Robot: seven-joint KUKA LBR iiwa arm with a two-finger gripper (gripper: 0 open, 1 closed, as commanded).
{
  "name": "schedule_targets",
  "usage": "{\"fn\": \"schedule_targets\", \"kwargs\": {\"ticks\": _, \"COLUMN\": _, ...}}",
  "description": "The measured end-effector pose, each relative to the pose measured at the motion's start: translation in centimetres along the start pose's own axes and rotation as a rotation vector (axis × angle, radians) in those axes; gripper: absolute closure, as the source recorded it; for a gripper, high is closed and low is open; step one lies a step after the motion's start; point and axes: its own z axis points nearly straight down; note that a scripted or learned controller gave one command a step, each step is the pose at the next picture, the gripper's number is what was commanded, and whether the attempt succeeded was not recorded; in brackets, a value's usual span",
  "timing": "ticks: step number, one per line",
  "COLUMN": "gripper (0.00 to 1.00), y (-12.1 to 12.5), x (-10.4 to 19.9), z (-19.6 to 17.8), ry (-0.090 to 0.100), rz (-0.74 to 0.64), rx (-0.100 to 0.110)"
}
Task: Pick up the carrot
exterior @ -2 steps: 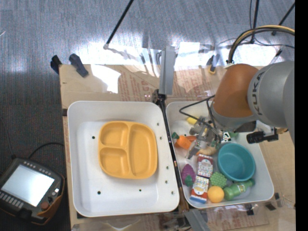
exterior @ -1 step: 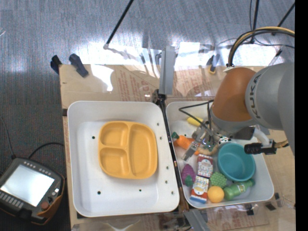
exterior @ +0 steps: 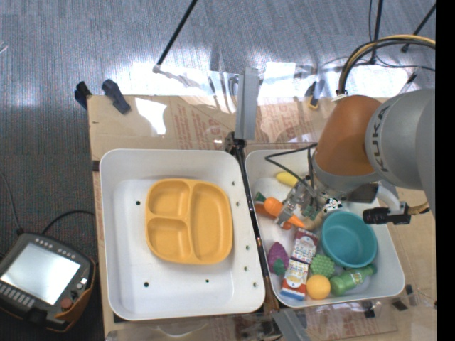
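The carrot (exterior: 272,207) is orange with a green top and lies in the upper left of the right bin (exterior: 393,275), its tip pointing down and to the right. My gripper (exterior: 298,206) comes down from the arm's orange band and sits right over the carrot's thin end, hiding its middle. A bit of orange shows just below the gripper. The view does not show whether the carrot is held.
A yellow divided plate (exterior: 190,220) lies in the left bin (exterior: 124,261). Crowding the right bin are a teal bowl (exterior: 348,239), a juice carton (exterior: 300,261), a purple toy (exterior: 277,256), an orange ball (exterior: 318,287), a green bottle (exterior: 350,281) and a yellow piece (exterior: 286,179).
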Motion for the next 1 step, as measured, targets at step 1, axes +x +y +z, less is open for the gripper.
{"fn": "schedule_targets", "kwargs": {"ticks": 1, "gripper": 1.0, "y": -0.47, "x": 10.76, "z": -13.33, "ry": -0.005, "rz": 0.185, "rx": -0.006}}
